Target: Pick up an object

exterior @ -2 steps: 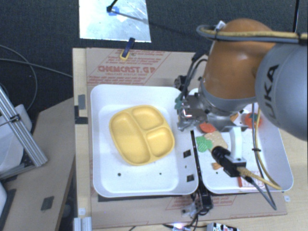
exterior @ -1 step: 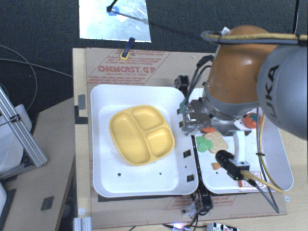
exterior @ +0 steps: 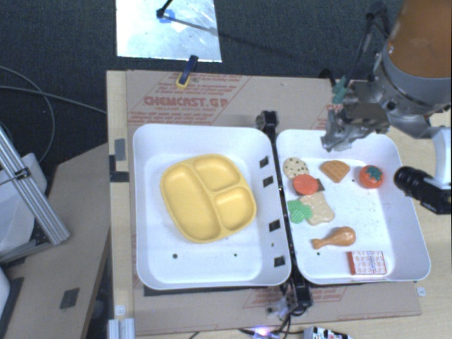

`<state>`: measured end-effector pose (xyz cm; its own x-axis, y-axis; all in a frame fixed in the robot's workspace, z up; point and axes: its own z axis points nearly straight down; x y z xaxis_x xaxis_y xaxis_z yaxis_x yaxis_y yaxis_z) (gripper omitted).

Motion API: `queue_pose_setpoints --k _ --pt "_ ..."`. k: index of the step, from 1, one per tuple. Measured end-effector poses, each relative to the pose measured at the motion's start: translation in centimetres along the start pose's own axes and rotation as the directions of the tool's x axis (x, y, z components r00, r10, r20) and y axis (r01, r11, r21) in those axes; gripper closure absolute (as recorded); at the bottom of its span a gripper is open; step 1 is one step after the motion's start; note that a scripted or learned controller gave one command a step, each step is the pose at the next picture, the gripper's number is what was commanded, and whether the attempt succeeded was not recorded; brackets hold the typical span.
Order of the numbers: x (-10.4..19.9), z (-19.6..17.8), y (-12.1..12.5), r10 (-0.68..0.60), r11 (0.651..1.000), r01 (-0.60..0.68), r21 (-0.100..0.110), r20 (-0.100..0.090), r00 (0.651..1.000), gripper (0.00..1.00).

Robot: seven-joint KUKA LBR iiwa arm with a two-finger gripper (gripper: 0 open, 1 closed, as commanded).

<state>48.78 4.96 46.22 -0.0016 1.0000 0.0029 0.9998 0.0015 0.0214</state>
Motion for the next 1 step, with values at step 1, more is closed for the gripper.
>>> queue_pose_setpoints --k 1 --pt "-6.77 10.69 -0.37 0.007 1.0 -0.007 0.025 0.005 1.0 1.0"
